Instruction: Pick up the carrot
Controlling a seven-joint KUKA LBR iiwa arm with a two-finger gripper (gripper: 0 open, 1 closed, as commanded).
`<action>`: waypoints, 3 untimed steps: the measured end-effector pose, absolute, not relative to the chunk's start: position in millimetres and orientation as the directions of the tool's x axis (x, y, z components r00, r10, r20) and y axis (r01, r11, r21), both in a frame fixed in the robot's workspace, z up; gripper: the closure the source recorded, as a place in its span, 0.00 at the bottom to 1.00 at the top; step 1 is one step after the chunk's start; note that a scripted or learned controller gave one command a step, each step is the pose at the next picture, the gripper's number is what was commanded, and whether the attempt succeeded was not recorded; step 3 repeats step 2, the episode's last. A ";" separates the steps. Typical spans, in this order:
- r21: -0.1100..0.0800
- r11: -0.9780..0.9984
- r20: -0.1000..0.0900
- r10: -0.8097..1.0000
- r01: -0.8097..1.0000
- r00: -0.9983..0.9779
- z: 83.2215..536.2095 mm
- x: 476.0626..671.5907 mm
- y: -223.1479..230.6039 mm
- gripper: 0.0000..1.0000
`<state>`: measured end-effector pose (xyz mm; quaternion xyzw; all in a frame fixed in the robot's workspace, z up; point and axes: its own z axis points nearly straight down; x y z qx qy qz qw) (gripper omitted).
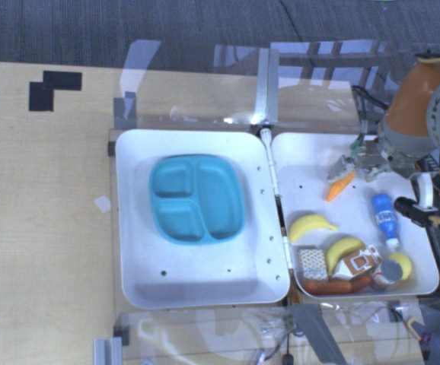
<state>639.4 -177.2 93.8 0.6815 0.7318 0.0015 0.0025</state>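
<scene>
Camera view: jaws (355, 163) over carrot (339, 186); bottle (385, 219) label unreadable.

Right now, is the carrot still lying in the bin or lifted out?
Cannot tell for sure. The carrot sits tilted over the right bin floor, its upper end right at the gripper, but the view doesn't show whether it's raised.

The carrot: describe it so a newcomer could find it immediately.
Look in the right bin, upper half. The carrot lies tilted just below the gripper, above the bananas. It is the only small orange tapered piece there.
</scene>
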 end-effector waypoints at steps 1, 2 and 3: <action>0.010 0.072 -0.003 0.997 0.997 -0.072 103.8 641.4 -176.5 1.00; 0.008 0.106 -0.001 0.994 0.994 -0.106 218.8 644.1 -109.0 1.00; 0.008 0.106 -0.001 0.994 0.994 -0.106 218.8 644.1 -109.0 1.00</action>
